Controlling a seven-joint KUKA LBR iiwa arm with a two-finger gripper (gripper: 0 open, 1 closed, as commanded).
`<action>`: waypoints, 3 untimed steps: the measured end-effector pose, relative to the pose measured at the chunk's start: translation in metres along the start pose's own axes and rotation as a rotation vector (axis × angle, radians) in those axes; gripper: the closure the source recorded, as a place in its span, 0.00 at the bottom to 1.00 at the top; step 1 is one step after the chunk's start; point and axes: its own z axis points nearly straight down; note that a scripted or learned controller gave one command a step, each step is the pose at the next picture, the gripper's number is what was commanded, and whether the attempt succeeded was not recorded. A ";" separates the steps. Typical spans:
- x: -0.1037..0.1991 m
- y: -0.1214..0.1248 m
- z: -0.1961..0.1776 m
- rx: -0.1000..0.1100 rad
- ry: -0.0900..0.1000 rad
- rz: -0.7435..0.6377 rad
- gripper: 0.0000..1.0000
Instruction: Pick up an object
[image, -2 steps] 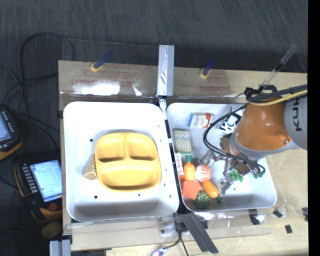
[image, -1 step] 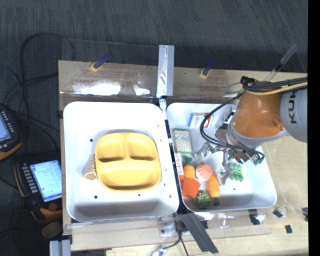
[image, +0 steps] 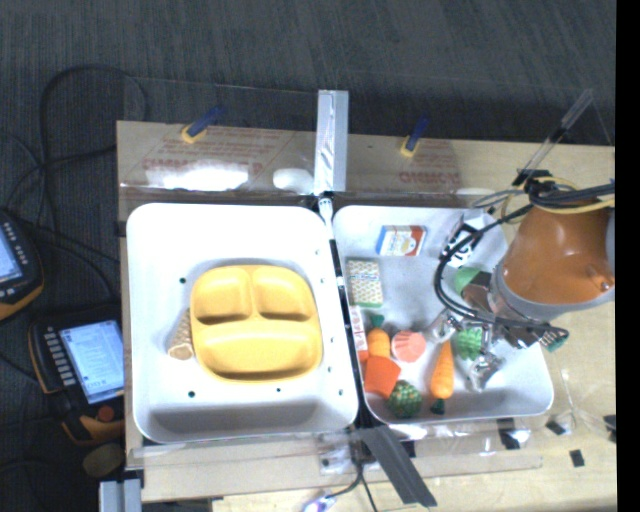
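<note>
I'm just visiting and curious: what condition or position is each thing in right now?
yellow tray: right side up in the left bin, compartments bare
carrot: lying in the right bin
small carton: lying flat
gripper: low over the right bin beside the carrot

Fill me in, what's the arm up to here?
The arm reaches into the right bin, its gripper low over the toy food, beside a carrot and a green piece. No grasp is visible. The left bin holds a yellow tray.
</note>
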 end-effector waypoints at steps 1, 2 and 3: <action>-0.021 0.052 -0.001 0.006 -0.002 -0.141 0.00; -0.092 -0.010 0.002 -0.006 0.001 -0.390 0.00; -0.076 0.021 0.001 0.000 -0.002 -0.314 0.00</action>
